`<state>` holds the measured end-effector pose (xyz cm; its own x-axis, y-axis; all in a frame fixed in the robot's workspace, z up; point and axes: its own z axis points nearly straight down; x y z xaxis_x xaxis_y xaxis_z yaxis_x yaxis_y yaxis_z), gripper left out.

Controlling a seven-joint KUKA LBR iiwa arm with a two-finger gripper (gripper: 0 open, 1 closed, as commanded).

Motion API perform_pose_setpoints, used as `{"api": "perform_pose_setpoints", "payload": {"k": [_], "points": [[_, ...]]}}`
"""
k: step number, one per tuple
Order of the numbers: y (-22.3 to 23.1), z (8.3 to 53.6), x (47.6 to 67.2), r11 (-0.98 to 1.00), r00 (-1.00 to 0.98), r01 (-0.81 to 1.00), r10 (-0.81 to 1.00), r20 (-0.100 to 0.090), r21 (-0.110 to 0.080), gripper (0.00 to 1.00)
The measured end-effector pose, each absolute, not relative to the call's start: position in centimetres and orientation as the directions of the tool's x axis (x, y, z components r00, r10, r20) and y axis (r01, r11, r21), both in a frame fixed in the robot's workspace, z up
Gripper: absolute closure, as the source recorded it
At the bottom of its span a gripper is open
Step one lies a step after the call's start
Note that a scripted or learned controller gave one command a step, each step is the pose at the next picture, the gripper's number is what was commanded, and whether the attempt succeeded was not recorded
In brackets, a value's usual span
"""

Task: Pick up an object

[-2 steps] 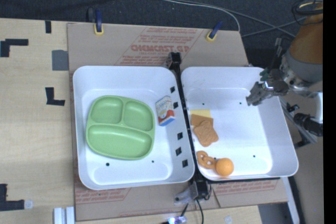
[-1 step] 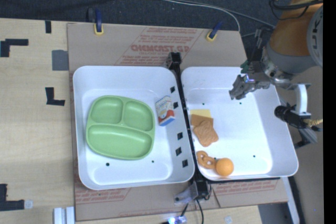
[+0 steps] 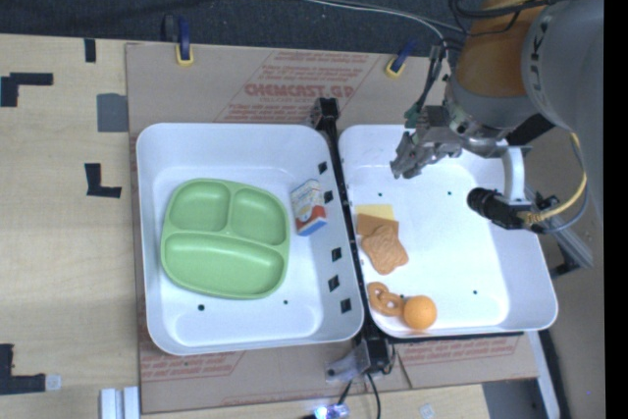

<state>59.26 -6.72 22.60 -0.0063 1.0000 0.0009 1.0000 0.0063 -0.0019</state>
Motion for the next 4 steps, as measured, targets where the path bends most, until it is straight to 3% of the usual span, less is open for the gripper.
{"api": "perform_pose_setpoints", "payload": {"k": [1, 3, 4], "points": [[-1.1, 23.3, 60.8, 0.008, -0.008, 1.0, 1.0, 0.002, 0.0, 1.0], [9.4, 23.7, 65.6, 0.007, -0.007, 1.0, 1.0, 0.002, 0.0, 1.0], [9.5, 22.4, 66.0, 0.002, -0.002, 1.0, 1.0, -0.002, -0.002, 1.0]]}}
